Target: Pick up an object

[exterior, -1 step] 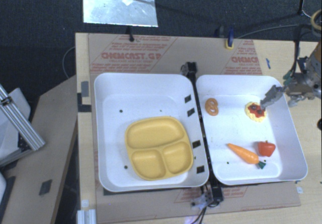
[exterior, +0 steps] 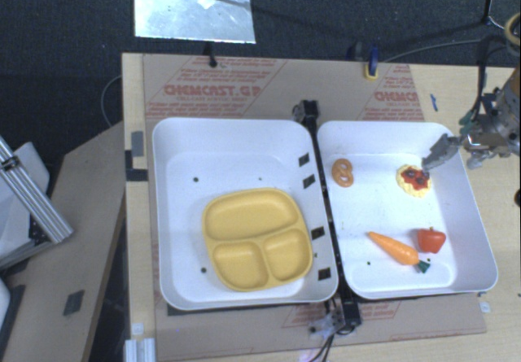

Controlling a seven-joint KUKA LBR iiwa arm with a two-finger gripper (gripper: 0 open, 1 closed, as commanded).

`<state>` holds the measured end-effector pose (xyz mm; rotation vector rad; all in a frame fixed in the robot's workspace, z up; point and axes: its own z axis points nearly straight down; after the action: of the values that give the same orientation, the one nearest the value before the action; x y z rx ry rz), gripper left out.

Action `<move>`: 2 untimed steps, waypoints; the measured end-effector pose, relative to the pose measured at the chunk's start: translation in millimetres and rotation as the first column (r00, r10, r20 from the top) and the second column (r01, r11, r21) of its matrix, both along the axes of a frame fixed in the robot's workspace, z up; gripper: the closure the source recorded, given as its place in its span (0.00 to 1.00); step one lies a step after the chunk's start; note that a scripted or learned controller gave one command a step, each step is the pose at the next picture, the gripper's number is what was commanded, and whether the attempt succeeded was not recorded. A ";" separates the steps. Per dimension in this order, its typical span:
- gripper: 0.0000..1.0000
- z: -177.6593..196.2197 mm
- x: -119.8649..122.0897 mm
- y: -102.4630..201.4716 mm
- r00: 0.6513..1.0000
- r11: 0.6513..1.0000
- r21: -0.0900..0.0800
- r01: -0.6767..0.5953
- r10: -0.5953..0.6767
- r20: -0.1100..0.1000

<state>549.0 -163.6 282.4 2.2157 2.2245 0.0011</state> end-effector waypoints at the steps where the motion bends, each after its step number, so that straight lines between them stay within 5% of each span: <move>1: 0.00 -53.6 -9.8 -1.8 1.000 1.000 0.001 0.003 -0.003 -0.004; 2: 0.00 -95.5 -12.5 -2.1 1.000 1.000 0.001 0.003 -0.003 -0.003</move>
<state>536.4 -165.8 186.9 2.2209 2.2240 -0.0014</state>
